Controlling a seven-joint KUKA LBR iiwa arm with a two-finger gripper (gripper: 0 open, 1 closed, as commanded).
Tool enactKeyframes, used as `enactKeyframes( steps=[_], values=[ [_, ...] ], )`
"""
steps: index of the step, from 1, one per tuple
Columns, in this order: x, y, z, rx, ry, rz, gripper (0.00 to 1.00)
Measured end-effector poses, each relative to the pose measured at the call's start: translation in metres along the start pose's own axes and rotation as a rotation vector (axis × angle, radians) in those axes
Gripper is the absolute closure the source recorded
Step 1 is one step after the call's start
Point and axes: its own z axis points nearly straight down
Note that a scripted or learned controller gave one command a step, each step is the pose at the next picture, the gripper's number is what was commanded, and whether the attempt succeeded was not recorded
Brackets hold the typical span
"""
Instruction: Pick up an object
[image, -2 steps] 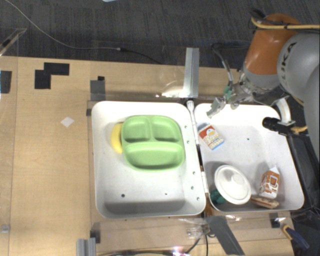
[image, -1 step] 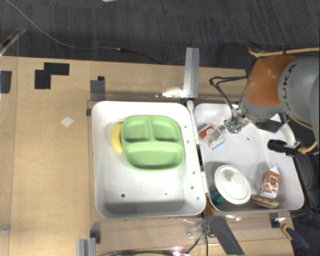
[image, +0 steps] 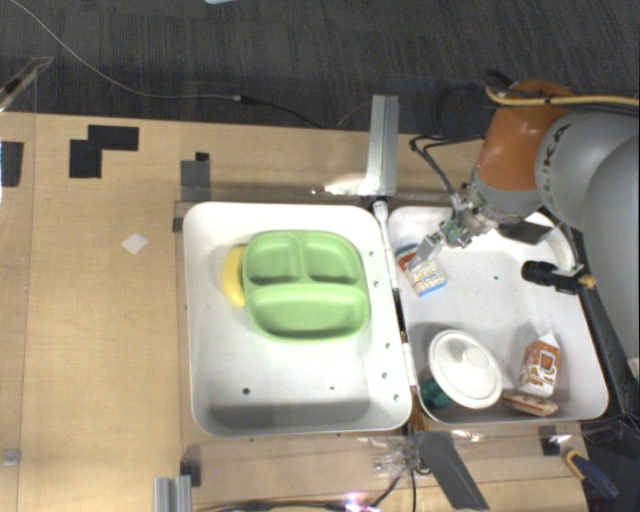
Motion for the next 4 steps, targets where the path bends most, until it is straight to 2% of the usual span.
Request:
enactKeyframes(
  steps=[1, 2, 3, 4],
  values=[
    [0.026, -0.043, 0.000, -0.028, -0.023, -0.042, 0.00],
    [0.054, -0.009, -0.091, -0.015, -0.013, 0.052, 0.00],
    [0.044, -0.062, -0.020, -0.011, -0.010, 0.039, 0.00],
    [0.022, -0.059, 0.001, -0.026, -0.017, 0.184, 0.00]
  ],
)
